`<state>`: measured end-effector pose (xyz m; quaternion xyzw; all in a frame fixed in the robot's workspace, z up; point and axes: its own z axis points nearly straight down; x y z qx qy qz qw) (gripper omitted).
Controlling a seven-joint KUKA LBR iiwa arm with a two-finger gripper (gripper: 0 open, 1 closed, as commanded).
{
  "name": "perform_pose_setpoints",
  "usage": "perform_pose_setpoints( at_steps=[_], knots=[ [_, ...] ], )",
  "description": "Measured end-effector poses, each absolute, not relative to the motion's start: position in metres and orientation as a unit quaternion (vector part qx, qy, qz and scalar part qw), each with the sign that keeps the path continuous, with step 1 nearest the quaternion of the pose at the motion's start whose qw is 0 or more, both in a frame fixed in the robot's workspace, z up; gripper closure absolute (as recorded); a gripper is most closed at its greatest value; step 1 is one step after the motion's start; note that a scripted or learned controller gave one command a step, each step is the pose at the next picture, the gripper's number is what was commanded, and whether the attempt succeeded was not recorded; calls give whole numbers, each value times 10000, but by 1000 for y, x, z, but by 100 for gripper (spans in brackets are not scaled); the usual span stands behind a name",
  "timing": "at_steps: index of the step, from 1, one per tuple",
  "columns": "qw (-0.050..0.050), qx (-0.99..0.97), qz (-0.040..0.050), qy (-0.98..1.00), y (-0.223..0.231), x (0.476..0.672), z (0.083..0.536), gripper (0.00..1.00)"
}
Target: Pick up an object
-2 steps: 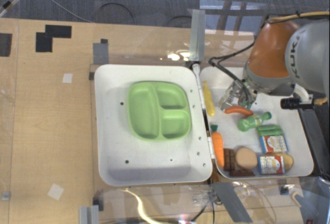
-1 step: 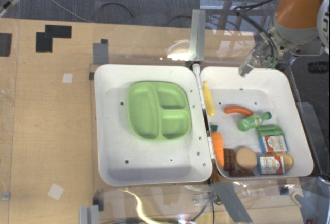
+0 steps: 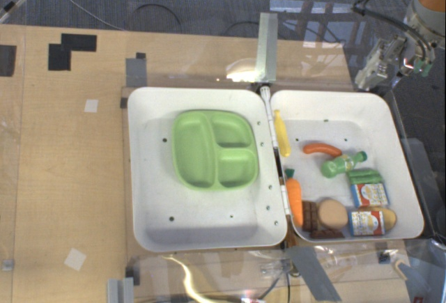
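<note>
**Pincer parked off the bin's far right corner, toys untouched**

Pincer (image 3: 388, 63) sits at about one o'clock from the right bin (image 3: 390, 120), out past its far right corner and over the bench edge. Whether it is spread or closed cannot be told from this slant, and nothing shows in its grip.

All the pickable things lie in the right bin. A yellow corn cob (image 3: 281, 131) rests against the left wall, long axis running twelve to six. An orange carrot (image 3: 295, 200) lies below it on the same line, green top at twelve. A red sausage (image 3: 322, 149) lies roughly nine to three near the middle. A green bottle (image 3: 341, 164) points its cap toward two o'clock. At five o'clock in the bin sit a small carton (image 3: 368, 190), a tin (image 3: 366, 221) lying on its side, and a brown bun (image 3: 332, 213).

The left bin (image 3: 150, 225) carries a green divided plate (image 3: 213, 149).
</note>
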<state>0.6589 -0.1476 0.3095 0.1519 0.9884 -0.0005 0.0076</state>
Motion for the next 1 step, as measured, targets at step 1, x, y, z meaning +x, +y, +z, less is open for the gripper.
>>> perform_pose_setpoints(
  at_steps=[1],
  knots=[
    [65,-907,-21,9959,-197,649,313,100]
  ],
)
